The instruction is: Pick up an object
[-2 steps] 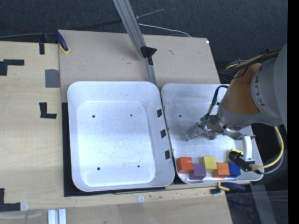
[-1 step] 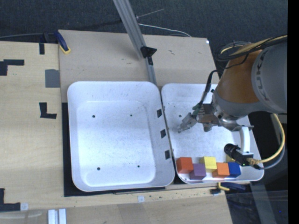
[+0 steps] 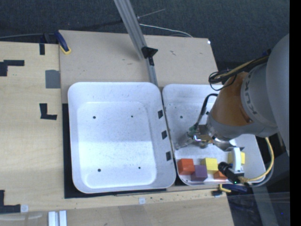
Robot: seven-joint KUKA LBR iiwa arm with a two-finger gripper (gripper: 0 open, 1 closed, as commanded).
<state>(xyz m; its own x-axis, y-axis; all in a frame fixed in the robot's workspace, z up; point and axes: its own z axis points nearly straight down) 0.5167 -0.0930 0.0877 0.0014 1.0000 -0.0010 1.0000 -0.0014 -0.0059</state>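
In the right bin point(image 3: 181, 102), several small blocks cluster at the near edge: an orange block point(image 3: 186, 165), a purple block point(image 3: 201, 172), a yellow block point(image 3: 211, 164) and a small orange piece point(image 3: 219, 175). My gripper point(image 3: 196, 136) hangs low over the middle of the right bin, just above and behind the blocks, under the grey arm with its orange band point(image 3: 230, 105). A small greenish bit shows at the gripper's tip; what it is cannot be made out. Nothing is visibly held.
The left bin point(image 3: 80, 126) lies beside the right one, sharing a raised divider point(image 3: 164, 126). A metal pole point(image 3: 134, 27) slants in from the top toward the bins' far edge. Yellow and black cables point(image 3: 240, 178) trail near the right bin's near corner.
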